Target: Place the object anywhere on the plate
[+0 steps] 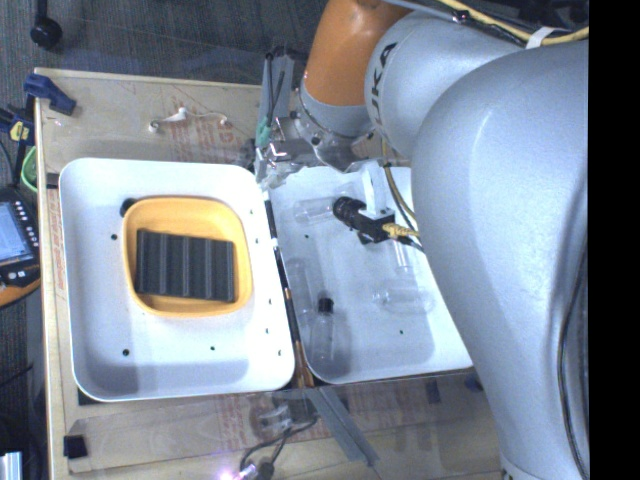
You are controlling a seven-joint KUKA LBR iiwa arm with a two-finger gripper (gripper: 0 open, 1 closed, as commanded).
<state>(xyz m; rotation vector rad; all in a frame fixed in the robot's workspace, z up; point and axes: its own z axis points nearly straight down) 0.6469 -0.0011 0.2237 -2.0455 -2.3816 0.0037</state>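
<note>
Where the orange band meets the grey casing, part of the maker's name reads "KU" in black letters on the arm (470, 118). The arm comes in from the right and bends down over the top edge of the right bin (330, 363), its bulk covering that bin's right side. The gripper (272, 158) sits by the gap between the bins; whether it is apart or together cannot be told. A small clear object (400, 296) lies in the right bin. The yellow plate (185, 215), with a dark ridged centre, rests in the left bin (90, 268).
</note>
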